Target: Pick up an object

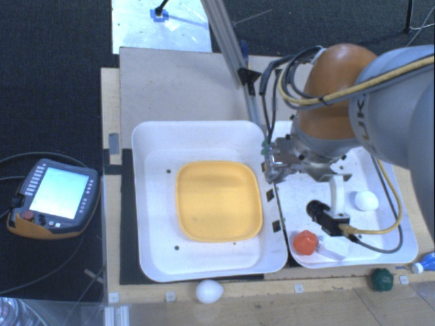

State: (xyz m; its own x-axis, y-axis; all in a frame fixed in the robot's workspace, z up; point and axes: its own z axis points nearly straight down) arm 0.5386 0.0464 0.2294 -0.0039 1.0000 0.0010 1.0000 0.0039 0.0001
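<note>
- Two white bins sit side by side; the left bin [146,202] holds a yellow plate [219,200].
- The right bin [293,206] holds a white egg [366,200] and an orange object [305,242].
- The gripper [273,161] hangs over the bins' shared edge, just beside the plate; whether it is released or clenched cannot be told.
- A second egg [209,291] and a green ball [381,279] lie outside the bins.
</note>
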